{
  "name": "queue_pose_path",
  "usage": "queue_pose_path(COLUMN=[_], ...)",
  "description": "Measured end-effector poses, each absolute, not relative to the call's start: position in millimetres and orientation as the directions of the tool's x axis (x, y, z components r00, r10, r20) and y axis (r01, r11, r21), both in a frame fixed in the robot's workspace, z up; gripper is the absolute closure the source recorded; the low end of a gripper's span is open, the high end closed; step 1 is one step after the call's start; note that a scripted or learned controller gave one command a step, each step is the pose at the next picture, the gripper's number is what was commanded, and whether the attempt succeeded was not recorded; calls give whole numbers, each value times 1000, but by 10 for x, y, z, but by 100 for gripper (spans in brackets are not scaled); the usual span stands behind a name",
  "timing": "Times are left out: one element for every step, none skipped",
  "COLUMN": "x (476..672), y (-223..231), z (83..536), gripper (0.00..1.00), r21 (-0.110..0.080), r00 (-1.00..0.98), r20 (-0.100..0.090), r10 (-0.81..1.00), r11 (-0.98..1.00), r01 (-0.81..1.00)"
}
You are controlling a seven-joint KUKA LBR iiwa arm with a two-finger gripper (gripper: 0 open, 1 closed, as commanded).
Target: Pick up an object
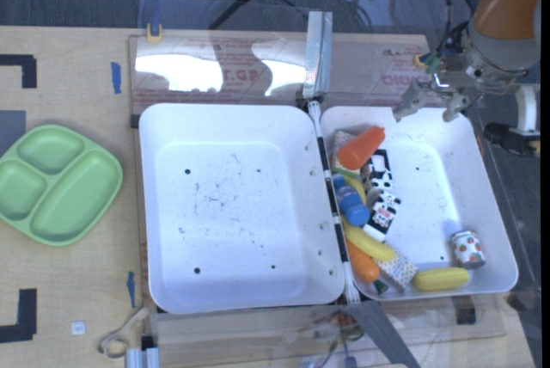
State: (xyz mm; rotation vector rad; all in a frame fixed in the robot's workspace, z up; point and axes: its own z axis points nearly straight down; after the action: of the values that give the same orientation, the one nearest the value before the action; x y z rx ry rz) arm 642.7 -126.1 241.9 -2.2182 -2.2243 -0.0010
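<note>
A: Entry one, the gripper [430, 106]. It hangs over the far rim of the right bin [490, 211], its two fingers spread apart with nothing between them.

B: And the stock in that bin?

A: All crowded along the side away from the gripper's reach-in, below and to the left of it. Nearest is an orange carrot-shaped toy [361, 147], lying tilted. Beyond it, a black-and-white spotted piece [381, 194], likely a toy cow, beside a blue bottle-like toy [351, 205]. Farther on, a yellow banana-shaped toy [369, 242], then a small yellow oblong [441, 278] at the near rim, and a little patterned cup [467, 248], the cup standing apart from the pile.

B: Handling notes?

A: By appearance these are light, hollow plastic playthings: stiff enough, smooth, apt to slide or roll under closing fingers. Nothing looks fragile. The carrot toy is judged the easiest: closest to the gripper, on top, best pinched across its thick middle. The cup is the alternative, free on all sides, taken across its body.

B: The other containers?

A: The left bin [172, 125] shows bare white floor with faint scuffs. A green divided tray [56, 183] sits on the bench well beyond it, far from the gripper.
</note>
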Motion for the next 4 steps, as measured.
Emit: queue_pose_path(x=[6358,5637,5868,5807], y=[-1041,-643,-785,-1005], z=[3563,2554,1845,2447], gripper=[0,0,0,0], r21=[3,1,0,3], r00=[-3,-166,-159,-136], r20=[0,0,1,-1], r10=[1000,986,987,991], r11=[3,166,159,136], r01=[1000,986,987,991])
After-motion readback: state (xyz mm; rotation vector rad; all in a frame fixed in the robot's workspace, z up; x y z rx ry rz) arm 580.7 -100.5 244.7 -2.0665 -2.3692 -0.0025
